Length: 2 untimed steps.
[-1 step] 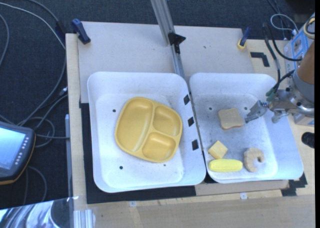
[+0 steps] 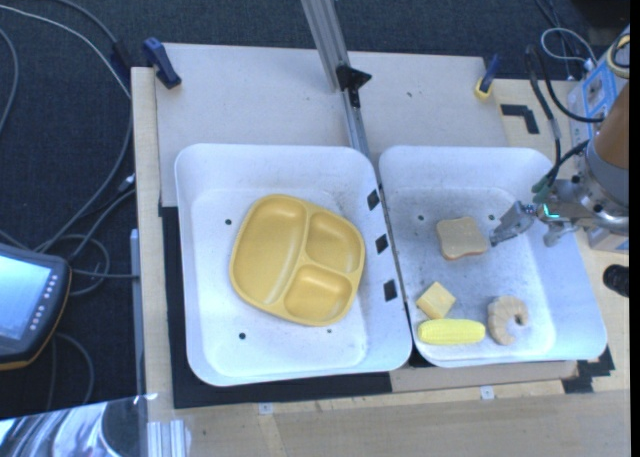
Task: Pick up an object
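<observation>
White plastic forms the two shallow bins that sit side by side on my pale counter. The left bin holds a yellow divided plate, lying flat near its middle with three compartments facing up.

The right bin holds four small food-shaped toys. A tan slice of bread lies near the bin's centre. Below it, toward the front edge, a pale yellow cube like a block of cheese sits just above a yellow corn cob, the two nearly touching. To the right of the corn lies a beige ring like a doughnut, just beside the cob's end.

My arm enters from the right, over the right bin's far side. My tool is low over the bin, with one dark finger reaching left so that its tip lies right at the bread's right edge. A second finger sits apart from it on the right, so the tool looks spread, with nothing between the fingers. I cannot tell whether the fingertip actually touches the bread.

A metal pole rises from the counter behind the bins.
</observation>
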### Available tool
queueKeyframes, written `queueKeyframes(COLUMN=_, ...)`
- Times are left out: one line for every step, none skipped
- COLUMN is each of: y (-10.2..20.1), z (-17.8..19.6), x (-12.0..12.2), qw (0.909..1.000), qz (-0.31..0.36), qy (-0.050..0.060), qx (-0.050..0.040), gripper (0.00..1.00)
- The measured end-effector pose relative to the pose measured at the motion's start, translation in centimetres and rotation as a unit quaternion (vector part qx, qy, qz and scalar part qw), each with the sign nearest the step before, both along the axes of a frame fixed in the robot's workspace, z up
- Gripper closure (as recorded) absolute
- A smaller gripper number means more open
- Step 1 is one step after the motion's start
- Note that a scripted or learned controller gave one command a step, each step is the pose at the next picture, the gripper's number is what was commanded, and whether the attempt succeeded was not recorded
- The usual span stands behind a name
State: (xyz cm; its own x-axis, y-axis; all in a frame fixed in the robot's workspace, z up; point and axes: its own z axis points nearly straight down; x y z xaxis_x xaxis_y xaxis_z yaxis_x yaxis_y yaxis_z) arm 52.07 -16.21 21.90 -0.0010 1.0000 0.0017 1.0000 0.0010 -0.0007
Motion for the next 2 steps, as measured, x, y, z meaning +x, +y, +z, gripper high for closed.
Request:
queueKeyframes(y=-0.2, z=-6.3, x=-0.4, qw=1.0000, qz=-0.001, qy=0.004, qx=0.0007, gripper=0.00)
queueKeyframes(y=-1.0, z=-11.4, x=0.0, qw=1.0000, qz=-0.001, qy=0.003, qx=0.0006, gripper=0.00)
